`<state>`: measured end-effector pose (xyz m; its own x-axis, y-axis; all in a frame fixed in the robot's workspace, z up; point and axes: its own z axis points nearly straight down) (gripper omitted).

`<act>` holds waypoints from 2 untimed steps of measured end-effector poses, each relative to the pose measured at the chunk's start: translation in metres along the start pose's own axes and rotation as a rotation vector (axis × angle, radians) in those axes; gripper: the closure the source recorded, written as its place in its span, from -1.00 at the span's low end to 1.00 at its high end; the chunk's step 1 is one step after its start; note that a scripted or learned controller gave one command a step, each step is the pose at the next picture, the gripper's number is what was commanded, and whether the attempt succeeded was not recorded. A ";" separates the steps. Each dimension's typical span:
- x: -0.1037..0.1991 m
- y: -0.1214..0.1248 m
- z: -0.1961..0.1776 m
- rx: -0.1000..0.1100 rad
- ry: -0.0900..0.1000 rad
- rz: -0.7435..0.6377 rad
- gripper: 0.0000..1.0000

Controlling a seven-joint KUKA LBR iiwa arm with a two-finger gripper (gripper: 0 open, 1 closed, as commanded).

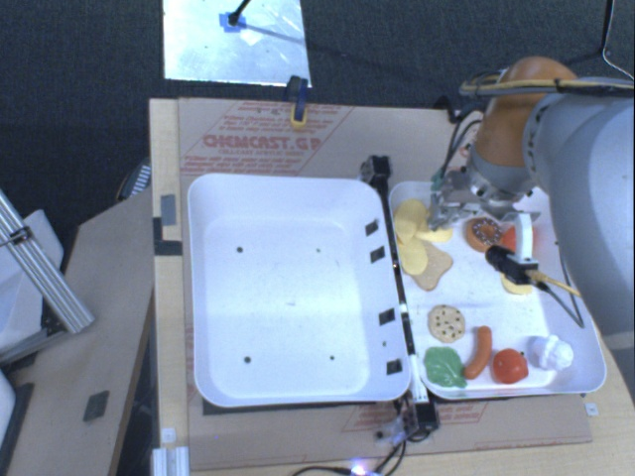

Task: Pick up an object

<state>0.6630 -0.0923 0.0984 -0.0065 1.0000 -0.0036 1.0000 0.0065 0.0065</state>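
The grey arm's two-finger gripper (448, 206) is hovering right over the pale yellow flat food pieces (413, 228) at the back-left of the right-hand white bin (580, 377); can't tell its grip state. It'd probably do best dropping straight down and pinching one thin edge, since those slices are lying flat and overlapping.

Two white bins (288, 191), one cookie (446, 322), one sausage (480, 351), one tomato (510, 366), one green leaf (444, 367)
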 end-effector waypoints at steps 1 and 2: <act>0.000 0.000 0.000 0.000 0.000 -0.002 -1.00; -0.012 -0.026 0.000 0.006 0.003 0.006 -1.00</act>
<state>0.6376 -0.1046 0.0985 -0.0008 1.0000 -0.0010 1.0000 0.0008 0.0003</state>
